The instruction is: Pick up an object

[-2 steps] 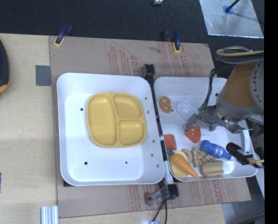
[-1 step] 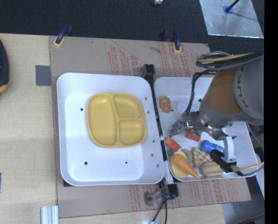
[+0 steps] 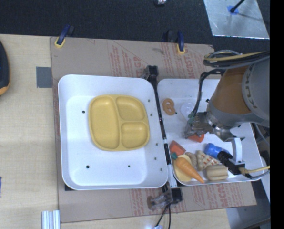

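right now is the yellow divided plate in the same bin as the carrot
No, the yellow divided plate lies in the left bin, while the carrot lies in the right bin with the other toy foods.

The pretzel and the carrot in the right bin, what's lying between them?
In the camera view, between the pretzel and the carrot lies bare white bin floor, then a small orange-red piece.

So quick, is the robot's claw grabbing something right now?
Gripper: down in the right bin, right over a small orange-red object; whether it is gripping it cannot be told from this view.
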